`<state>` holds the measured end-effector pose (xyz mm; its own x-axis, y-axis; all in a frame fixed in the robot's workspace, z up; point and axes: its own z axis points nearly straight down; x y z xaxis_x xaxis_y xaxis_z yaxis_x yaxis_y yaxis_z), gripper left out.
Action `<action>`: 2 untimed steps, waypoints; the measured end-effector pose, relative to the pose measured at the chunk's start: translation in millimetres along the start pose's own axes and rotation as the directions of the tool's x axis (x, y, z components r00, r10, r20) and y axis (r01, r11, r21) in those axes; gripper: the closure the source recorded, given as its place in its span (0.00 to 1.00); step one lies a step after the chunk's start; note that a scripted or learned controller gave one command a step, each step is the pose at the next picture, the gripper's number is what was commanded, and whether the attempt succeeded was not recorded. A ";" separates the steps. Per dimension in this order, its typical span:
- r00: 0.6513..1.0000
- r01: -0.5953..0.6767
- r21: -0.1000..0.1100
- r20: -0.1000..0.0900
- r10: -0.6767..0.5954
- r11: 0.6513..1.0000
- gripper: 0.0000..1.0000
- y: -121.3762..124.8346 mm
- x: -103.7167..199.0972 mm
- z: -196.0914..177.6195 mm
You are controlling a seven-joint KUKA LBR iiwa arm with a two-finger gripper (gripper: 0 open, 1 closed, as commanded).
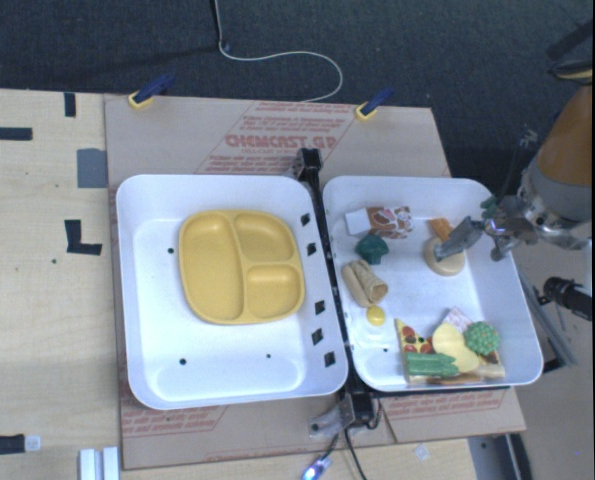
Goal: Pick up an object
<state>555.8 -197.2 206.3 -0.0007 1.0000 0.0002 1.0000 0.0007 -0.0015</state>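
My gripper hangs over the right side of the right bin, open, with nothing between its fingers. One grey finger reaches left over a tan round piece that lies beside a small orange piece; whether it touches the piece I cannot tell. Further left in this bin lie a white and brown packet, a dark green object, a tan roll and a small yellow ball.
At the right bin's front sit a pizza slice, green beans, a yellow item and broccoli. The left bin holds a yellow divided plate. A black divider runs between the bins.
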 end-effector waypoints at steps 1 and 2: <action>1.000 0.002 -0.008 0.007 -0.002 1.000 0.00 47.7 -2.6 122.4; 1.000 0.008 0.035 0.009 -0.008 0.999 0.00 106.9 25.5 117.2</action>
<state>662.5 -171.6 89.0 -0.0088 0.9999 -0.0084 0.9993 0.0085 -0.0361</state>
